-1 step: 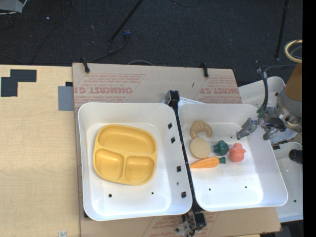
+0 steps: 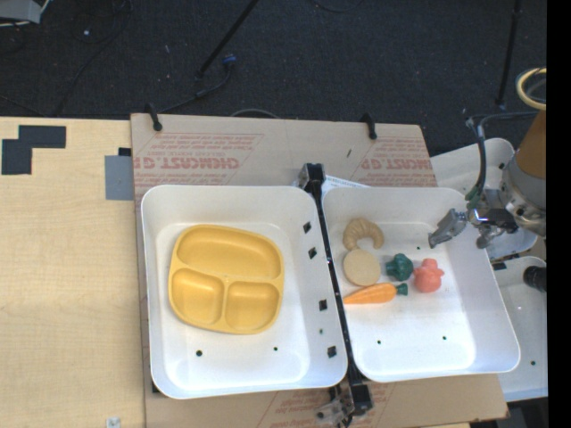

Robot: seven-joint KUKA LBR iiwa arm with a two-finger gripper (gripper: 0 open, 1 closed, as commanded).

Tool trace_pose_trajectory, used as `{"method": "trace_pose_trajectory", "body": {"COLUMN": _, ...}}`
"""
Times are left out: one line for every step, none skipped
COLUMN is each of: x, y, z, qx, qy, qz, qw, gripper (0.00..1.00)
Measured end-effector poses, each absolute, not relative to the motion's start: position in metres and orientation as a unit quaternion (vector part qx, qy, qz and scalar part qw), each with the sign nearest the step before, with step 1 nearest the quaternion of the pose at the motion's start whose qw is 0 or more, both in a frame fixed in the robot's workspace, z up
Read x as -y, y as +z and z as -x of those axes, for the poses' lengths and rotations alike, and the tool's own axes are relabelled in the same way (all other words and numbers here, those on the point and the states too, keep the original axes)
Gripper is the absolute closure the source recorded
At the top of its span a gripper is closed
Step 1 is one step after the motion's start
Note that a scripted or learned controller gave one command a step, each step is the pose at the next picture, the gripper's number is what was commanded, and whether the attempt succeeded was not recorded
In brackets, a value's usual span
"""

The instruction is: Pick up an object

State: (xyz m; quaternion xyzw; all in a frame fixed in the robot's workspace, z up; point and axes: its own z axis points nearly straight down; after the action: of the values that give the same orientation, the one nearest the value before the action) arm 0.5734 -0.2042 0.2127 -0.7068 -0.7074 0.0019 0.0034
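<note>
So far nothing is lifted: your hand (image 2: 464, 226) hangs open and holding nothing over the right bin's (image 2: 482, 346) upper right, while croissant (image 2: 363, 232), carrot (image 2: 370, 295) and pink toy (image 2: 429, 275) lie on its floor.

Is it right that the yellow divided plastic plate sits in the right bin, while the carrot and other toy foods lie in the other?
No. The camera view shows the yellow divided plastic plate in the left white bin; the orange toy carrot and other toy foods lie in the right white bin.
</note>
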Motion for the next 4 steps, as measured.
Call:
{"method": "trace_pose_trajectory", "body": {"x": 0.204, "y": 0.145, "z": -0.573, "qx": 0.707, "qy": 0.0031, "qz": 0.707, "qw": 0.006, "gripper": 0.00}}
{"method": "trace_pose_trajectory", "body": {"x": 0.203, "y": 0.088, "z": -0.572, "qx": 0.707, "qy": 0.0025, "qz": 0.707, "qw": 0.005, "gripper": 0.00}}
{"method": "trace_pose_trajectory", "body": {"x": 0.204, "y": 0.099, "z": -0.574, "qx": 0.707, "qy": 0.0021, "qz": 0.707, "qw": 0.005, "gripper": 1.00}}
{"method": "trace_pose_trajectory", "body": {"x": 0.205, "y": 0.155, "z": -0.567, "qx": 0.706, "qy": 0.0008, "qz": 0.708, "qw": 0.001, "gripper": 1.00}}
